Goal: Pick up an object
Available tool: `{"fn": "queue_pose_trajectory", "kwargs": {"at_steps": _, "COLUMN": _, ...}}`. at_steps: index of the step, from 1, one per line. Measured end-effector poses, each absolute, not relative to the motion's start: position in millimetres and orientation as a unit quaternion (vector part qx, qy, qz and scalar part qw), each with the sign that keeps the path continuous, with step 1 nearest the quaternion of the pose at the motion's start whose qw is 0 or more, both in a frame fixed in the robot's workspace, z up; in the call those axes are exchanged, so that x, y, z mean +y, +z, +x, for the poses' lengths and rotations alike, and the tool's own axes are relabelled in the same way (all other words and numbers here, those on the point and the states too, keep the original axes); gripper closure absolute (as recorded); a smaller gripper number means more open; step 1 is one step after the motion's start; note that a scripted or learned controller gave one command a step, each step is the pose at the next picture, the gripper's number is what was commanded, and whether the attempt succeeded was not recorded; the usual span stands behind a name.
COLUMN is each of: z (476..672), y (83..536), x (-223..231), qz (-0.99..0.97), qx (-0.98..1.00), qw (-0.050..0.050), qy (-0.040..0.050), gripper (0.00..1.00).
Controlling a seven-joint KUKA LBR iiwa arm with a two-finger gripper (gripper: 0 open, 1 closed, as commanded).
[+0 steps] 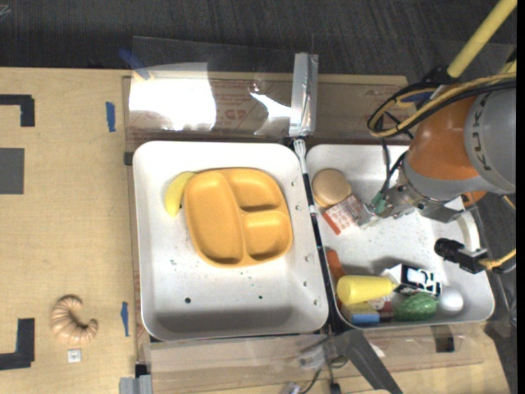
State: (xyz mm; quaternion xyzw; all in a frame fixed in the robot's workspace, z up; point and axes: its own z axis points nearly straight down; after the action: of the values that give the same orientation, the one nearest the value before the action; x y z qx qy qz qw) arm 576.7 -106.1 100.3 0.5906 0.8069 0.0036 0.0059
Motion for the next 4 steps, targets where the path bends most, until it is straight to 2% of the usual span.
{"fn": "queue_pose_trajectory", "kwargs": {"at_steps": 1, "z": 607.0, "y": 188.9, "x": -73.8, "qz": 0.644, "qx": 0.765, "qw": 0.003, "qy": 0.0032, "gripper": 1.0}}
{"fn": "queue_pose_trajectory", "kwargs": {"at_steps": 2, "z": 605.0, "y": 185.0, "x": -74.9, "qz": 0.645, "qx": 0.765, "qw": 0.001, "qy": 0.0003, "gripper": 0.0}}
{"fn": "queue_pose_trajectory", "kwargs": {"at_steps": 3, "z": 586.6, "y": 94.6, "x": -97.4, "qz": 0.569, "qx": 0.823, "qw": 0.006, "qy": 0.005, "gripper": 0.0}}
{"fn": "queue_pose_trajectory", "kwargs": {"at_steps": 4, "z": 632.1, "y": 95.4, "x": -101.4, "qz": 0.547, "qx": 0.837, "qw": 0.009, "qy": 0.0049, "gripper": 0.0}}
